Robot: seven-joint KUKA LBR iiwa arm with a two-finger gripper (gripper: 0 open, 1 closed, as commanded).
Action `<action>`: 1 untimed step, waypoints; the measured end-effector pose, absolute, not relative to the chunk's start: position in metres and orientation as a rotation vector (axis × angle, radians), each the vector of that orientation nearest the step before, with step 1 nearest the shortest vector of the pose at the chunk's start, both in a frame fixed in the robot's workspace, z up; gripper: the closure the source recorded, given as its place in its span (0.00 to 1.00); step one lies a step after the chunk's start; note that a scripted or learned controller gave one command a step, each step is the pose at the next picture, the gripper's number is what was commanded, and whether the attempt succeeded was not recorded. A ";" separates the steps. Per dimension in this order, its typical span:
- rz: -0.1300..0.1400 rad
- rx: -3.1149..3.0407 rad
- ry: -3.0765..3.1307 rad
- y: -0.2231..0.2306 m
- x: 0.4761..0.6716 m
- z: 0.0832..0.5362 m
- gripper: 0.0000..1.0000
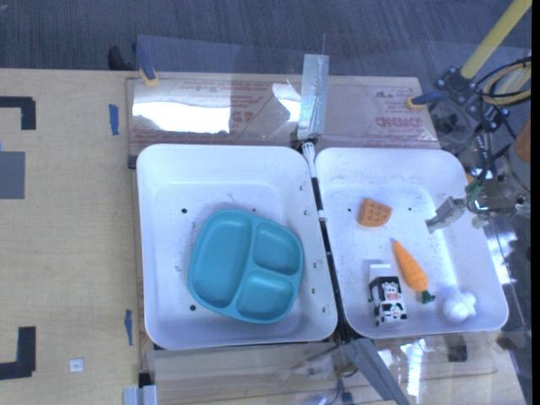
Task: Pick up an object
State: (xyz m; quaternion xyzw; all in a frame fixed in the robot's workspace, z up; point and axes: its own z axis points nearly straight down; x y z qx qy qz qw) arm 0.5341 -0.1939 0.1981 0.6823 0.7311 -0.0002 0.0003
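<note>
Right of the carrot point(410, 267), my tool point(445, 215) hovers, grip state unclear; approach step, next descend onto it.

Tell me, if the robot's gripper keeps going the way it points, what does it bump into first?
The gripper points down and left into the right bin. It would probably meet the bin's bare white floor first, with the carrot nearest along that line. Height is hard to judge from above.

A blue divided tray point(245, 266) lies in the left bin point(160, 184)
</note>
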 end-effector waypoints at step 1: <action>0.000 2.117 2.319 -0.175 0.543 0.297 0.00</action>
